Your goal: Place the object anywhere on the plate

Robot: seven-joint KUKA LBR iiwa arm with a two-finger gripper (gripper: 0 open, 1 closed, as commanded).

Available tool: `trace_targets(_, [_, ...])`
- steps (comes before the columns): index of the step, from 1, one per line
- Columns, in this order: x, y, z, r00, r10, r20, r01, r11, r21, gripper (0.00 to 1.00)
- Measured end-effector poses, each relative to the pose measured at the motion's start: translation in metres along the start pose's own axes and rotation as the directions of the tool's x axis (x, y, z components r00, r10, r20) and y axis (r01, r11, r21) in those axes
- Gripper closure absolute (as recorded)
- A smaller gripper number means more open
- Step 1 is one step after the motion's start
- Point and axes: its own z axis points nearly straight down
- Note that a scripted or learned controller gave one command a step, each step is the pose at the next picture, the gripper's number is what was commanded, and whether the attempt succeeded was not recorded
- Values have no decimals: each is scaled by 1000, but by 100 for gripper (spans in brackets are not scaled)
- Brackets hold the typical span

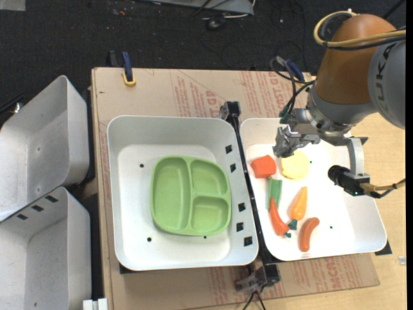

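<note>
A green plate with three compartments lies in the left bin. The right bin holds an orange-red block, a pale yellow round piece, a red chili with a green stem, an orange carrot-like piece and a red sausage. My gripper hangs low over the far part of the right bin, just above the yellow piece and right of the orange-red block. Nothing shows between its tips.
Two more white bins stand tilted off the bench at the left. A black divider clamp sits between the two bins. A cable and a black connector hang from the arm over the right bin's right side.
</note>
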Motion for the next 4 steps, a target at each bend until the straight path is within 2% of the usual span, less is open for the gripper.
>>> trace_targets(1, [57,-16,9,1000,-2,-1,2,1000,1,100])
trace_targets(2, [97,-36,8,1000,-1,-1,1,1000,1,100])
trace_targets(3, [149,-63,24,1000,-2,-1,2,1000,2,100])
trace_targets(4, [146,-62,23,1000,5,1,-5,1000,0,0])
